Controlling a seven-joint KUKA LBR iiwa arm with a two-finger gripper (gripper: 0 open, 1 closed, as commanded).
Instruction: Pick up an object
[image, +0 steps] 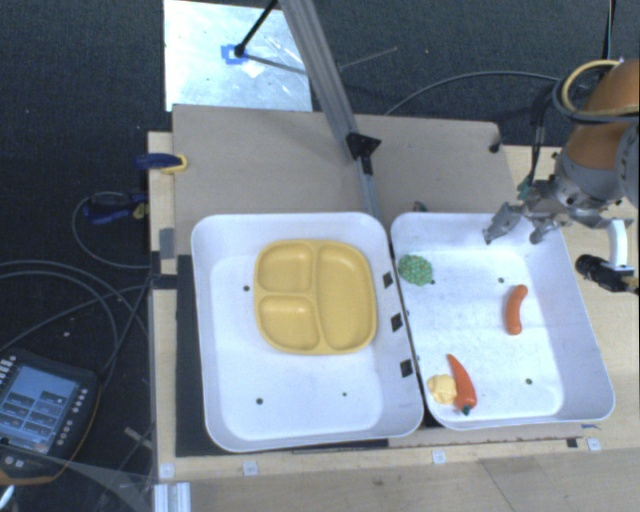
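In the right bin (560, 395) lie a green broccoli piece (415, 268) near the left wall, an orange sausage-shaped piece (515, 309) toward the right, and a red-orange carrot (461, 382) beside a small yellow piece (441, 387) near the front. My gripper (516, 228) hangs above the bin's back right corner, fingers spread open with nothing between them. It is well apart from all the objects; the orange sausage-shaped piece is the closest, below it.
The left bin (230, 400) holds a yellow divided plate (315, 297). A slanted metal pole (330, 80) crosses the back and ends near the gap between the bins. Cables and a teach pendant (40, 400) lie off the bench at left.
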